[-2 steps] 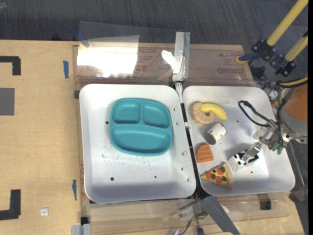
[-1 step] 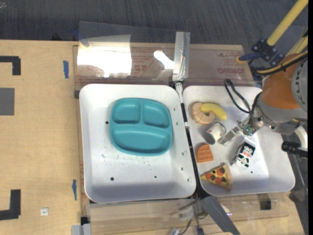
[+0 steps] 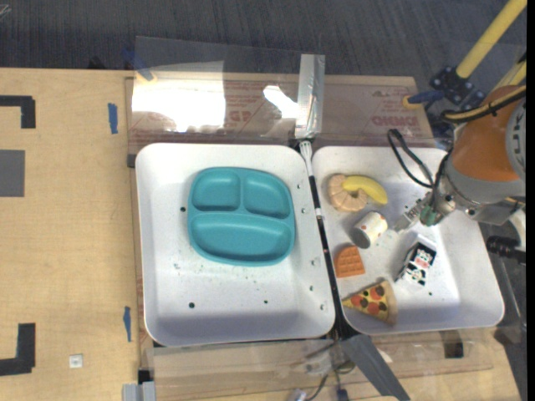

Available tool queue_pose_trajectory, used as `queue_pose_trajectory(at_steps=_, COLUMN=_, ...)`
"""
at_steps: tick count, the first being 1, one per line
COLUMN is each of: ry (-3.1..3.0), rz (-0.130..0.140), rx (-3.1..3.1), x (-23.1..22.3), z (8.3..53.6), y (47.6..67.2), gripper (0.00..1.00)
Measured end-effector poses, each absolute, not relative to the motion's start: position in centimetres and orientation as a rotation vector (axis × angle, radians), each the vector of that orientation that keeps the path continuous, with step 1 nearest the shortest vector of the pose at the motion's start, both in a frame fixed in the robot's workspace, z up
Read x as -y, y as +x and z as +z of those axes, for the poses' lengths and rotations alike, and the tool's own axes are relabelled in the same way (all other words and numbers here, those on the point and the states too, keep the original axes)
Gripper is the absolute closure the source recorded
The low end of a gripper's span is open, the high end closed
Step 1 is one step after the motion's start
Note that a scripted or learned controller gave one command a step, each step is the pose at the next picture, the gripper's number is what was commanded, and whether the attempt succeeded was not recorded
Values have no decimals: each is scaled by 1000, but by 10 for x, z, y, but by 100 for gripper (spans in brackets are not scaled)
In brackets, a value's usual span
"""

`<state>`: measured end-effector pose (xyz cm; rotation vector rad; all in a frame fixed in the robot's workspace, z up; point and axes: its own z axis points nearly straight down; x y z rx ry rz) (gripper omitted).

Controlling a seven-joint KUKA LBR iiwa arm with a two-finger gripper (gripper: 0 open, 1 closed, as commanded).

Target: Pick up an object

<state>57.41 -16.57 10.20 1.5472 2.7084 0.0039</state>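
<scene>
At right edge of the frame, gripper point(image 3: 425, 215) hangs over the right bin point(image 3: 476, 307), finger state unclear. Banana point(image 3: 368, 189), cup point(image 3: 369, 226), pizza slice point(image 3: 373, 300), black-white toy point(image 3: 419, 262) crowd mid-bin; lower-right corner bare.

I have a single fixed camera, mounted above the bench point(image 3: 58, 224) and looking down at a slant — far enough back to take in both white bins whole. The left bin point(image 3: 159, 307) sits near the middle of my view, with the right bin point(image 3: 468, 307) just beside it — the arm point(image 3: 493, 149) reaches in past that one's far side.
</scene>
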Motion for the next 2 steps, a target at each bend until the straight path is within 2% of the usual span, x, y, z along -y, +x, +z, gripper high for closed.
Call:
queue_pose_trajectory(at_steps=1, ry=2352, rz=2, rx=-2079, x=138, z=131, y=614, gripper=100)
queue_pose_trajectory(at_steps=2, ry=2362, rz=6, rx=-2073, x=27, z=186, y=484, gripper=100)
